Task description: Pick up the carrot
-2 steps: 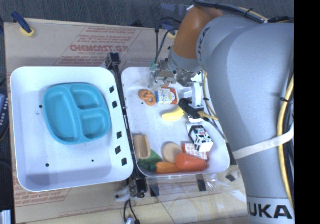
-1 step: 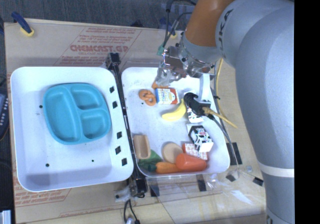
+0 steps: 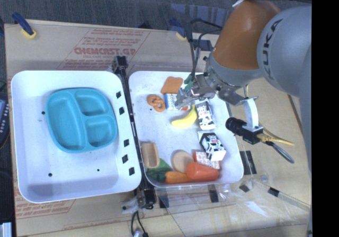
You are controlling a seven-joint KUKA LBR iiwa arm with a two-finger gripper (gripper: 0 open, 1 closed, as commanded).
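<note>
The carrot [image 3: 175, 177] is orange with a green leafy top. It lies along the front wall of the right bin [image 3: 140, 85], beside a red vegetable [image 3: 203, 172]. My gripper [image 3: 188, 94] hangs over the back half of the same bin, above a small blue-and-white carton [image 3: 170, 102] and just behind a yellow banana [image 3: 184, 119]. It is well away from the carrot, and I see nothing held in it.
A blue divided tray [image 3: 82, 119] fills the left bin [image 3: 21, 140]. The right bin also holds a pretzel [image 3: 155, 101], an orange slice [image 3: 172, 84], two black-and-white cartons [image 3: 213, 146], a tan disc [image 3: 181, 160] and a tan block [image 3: 150, 154].
</note>
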